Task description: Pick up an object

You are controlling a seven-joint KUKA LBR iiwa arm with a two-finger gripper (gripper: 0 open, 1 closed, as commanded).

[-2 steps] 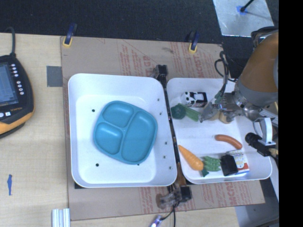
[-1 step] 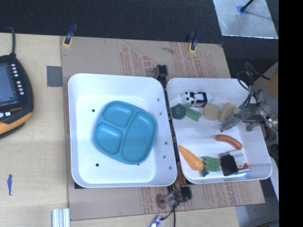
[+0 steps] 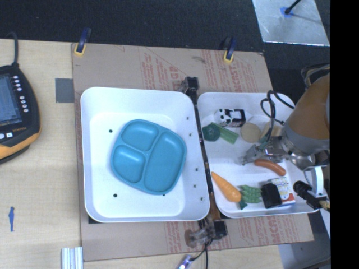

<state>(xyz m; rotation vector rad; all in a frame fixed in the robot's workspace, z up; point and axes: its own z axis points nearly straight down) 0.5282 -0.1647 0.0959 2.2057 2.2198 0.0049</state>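
Item: toy sausage [image 3: 270, 166], right bin [image 3: 224, 206]. Light, smooth, probably rigid plastic; grasp across its middle. Gripper [image 3: 255, 154] beside it; jaws' opening indiscernible.

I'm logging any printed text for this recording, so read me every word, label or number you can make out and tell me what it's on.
Nothing here can be read for certain.
Cardboard sheet under the bins: repeated red print along its edges, too blurred to read.
Handheld pendant at the left: a screen and buttons, characters too small.
Small box in the right bin: red and white label, illegible.
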